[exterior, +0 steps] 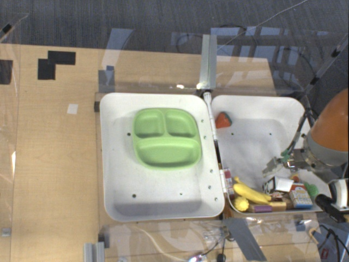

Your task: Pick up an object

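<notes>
**Several things crammed into one corner, and a messy grab is likely**

Several small items are piled along the front edge of the right bin (pixel 256 111): a banana (pixel 251 193) by the front-left corner, a small yellow piece (pixel 241 204) just in front of it, a purple bar (pixel 263 208) tucked under the banana, then a red-and-white carton (pixel 299 197) and a green bit (pixel 311 190) further right. A red strawberry-looking thing (pixel 223 120) is parked alone at the back-left corner, well apart from the rest.

The claw (pixel 279 167) is seen hanging over the right half of that bin, just behind the pile, closest to the carton and a white-and-black item (pixel 277 184) beside it. Whether the claw is spread or closed can't be told, honestly; it's blurry. Nothing can be seen held in it.

What could go wrong: with everything touching, two items could get pinched at once, or one could be nudged against the front wall and slip out. The banana's curve won't help either. The wall itself could be clipped if the pile is approached too near the edge.

The left bin (pixel 114 162) has a green tray (pixel 166 137) in it, far from the action.
</notes>
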